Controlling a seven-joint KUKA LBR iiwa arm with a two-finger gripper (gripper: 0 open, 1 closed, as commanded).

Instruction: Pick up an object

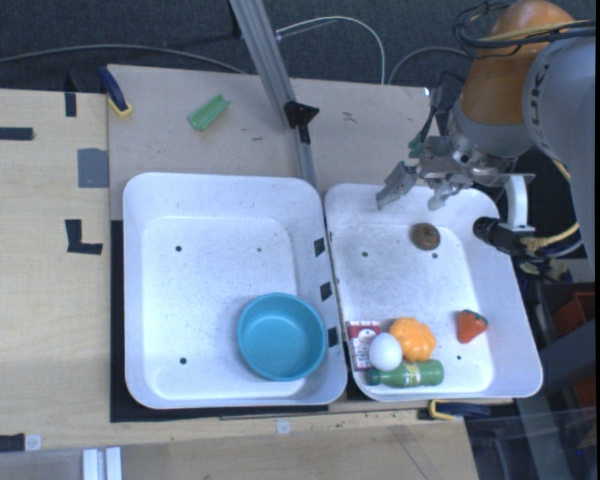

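My gripper [416,192] hangs over the far edge of the right bin [400,278], its two grey fingers spread open with nothing between them. A small brown round object [425,235] lies just below the gripper on the bin floor. Near the front of that bin lie an orange fruit [414,337], a white egg-like ball [385,352], a green bottle [412,373], a small red and white carton [362,341] and a red strawberry-like piece [470,325]. A blue bowl [280,335] sits in the left bin [180,268].
A slanted metal pole [270,63] rises behind the bins. A green block [208,112] and a blue and yellow clip [114,93] lie on the bench behind the left bin. Cables run behind the arm.
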